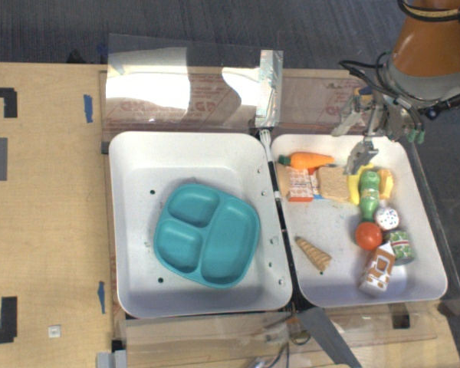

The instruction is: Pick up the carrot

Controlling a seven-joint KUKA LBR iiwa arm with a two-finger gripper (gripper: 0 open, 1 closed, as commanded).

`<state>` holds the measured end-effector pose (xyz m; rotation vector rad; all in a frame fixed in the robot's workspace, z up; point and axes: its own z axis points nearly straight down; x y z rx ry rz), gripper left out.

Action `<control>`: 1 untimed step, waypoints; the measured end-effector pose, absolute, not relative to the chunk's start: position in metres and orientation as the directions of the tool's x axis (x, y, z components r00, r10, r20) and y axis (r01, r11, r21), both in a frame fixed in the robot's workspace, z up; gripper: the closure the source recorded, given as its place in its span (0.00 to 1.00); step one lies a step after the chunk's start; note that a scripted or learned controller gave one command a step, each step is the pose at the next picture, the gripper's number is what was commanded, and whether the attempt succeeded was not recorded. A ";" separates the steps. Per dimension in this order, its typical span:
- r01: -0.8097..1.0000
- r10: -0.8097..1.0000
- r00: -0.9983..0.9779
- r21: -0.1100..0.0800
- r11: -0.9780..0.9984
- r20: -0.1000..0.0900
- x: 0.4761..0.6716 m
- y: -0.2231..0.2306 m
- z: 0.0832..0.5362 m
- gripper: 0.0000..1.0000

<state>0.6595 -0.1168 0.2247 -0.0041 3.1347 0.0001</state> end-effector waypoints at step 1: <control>0.078 0.078 -0.997 0.000 0.997 -0.016 0.621 -0.122 0.122 0.00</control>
